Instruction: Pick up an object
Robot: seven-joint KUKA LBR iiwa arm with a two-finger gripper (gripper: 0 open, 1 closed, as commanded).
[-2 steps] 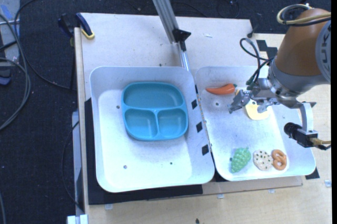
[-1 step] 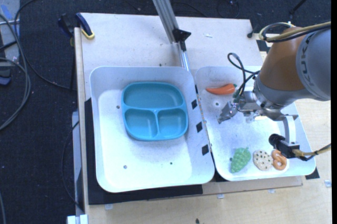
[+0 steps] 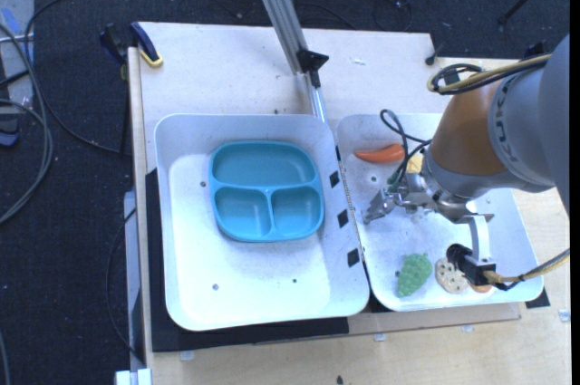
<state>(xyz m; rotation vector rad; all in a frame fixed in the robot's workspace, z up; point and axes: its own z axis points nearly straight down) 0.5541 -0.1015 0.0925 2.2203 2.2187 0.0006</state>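
On the pale wooden bench (image 3: 227, 66), left to right: a shallow white left bin (image 3: 181, 220) holding a teal plastic divided plate (image 3: 266, 190), lying flat toward the bin's far side. Next, a shallow white right bin (image 3: 521, 234) touching the first along the middle seam. In its far corner, an orange carrot-shaped toy (image 3: 379, 153); near its front edge, a green bumpy grape-like toy (image 3: 414, 273), and just right of that a small tan round cookie-like piece (image 3: 449, 275). Above the right bin's middle, the metal pincer (image 3: 379, 206) of the grey arm with orange band (image 3: 494, 143), pointing left, apart from all three toys, nothing visibly between the tips; spread or pressed together, cannot tell.
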